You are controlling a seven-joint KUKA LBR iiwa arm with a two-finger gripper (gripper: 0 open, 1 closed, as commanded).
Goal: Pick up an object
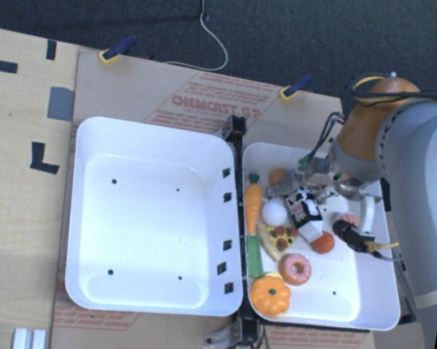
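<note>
Camera view shows the gripper (pixel 306 202) (finger state unclear) above toy food; the white egg (pixel 275 213) looks light, slippery, best pinched across its middle.

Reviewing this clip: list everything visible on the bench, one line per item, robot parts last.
left bin: 1, white, left half of the bench
right bin: 1, white, beside it on the right, holding the toys
carrot: 1, orange, right bin's left wall
egg: 1, white, beside the carrot
pizza slice: 1, yellow and red, bin centre
donut: 1, pink, below the pizza slice
pumpkin: 1, orange, bin's near-left corner
tomato: 1, red, right of the pizza slice
clamps: 2, blue and yellow, far cardboard edge
arm: 1, grey with orange band, over the right bin
gripper: 1, black and white, low among the toys
</note>
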